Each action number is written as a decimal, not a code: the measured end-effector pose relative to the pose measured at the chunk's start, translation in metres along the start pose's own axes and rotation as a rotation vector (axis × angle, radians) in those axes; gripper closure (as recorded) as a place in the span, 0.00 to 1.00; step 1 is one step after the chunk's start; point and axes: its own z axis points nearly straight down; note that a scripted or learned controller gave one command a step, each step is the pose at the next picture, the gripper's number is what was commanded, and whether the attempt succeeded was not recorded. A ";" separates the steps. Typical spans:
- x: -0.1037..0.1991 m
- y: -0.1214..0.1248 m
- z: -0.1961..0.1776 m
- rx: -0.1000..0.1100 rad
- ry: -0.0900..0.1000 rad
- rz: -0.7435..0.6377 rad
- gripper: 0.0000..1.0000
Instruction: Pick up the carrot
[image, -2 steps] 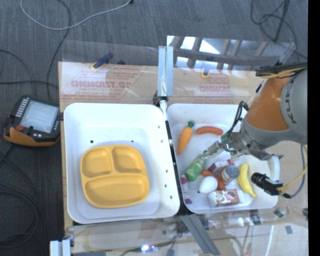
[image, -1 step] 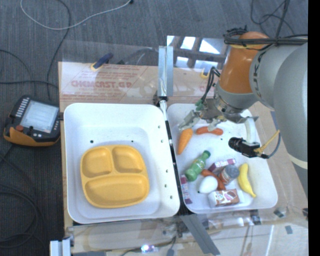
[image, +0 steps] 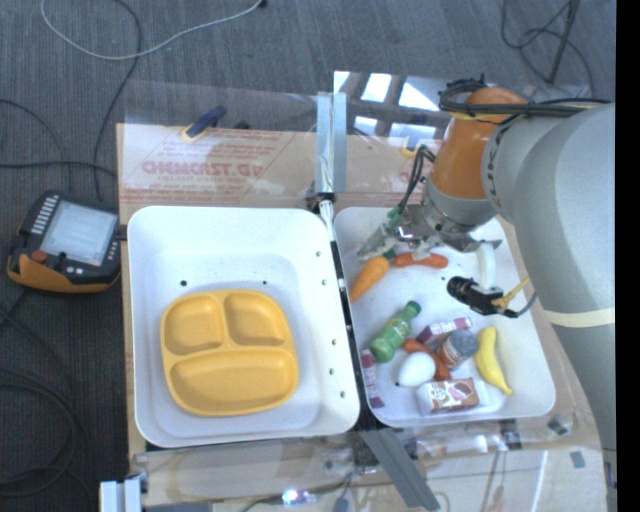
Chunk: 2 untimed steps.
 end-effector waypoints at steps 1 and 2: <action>0.042 -0.003 -0.077 0.026 0.005 0.058 0.00; -0.002 -0.017 -0.012 0.026 0.009 -0.198 0.00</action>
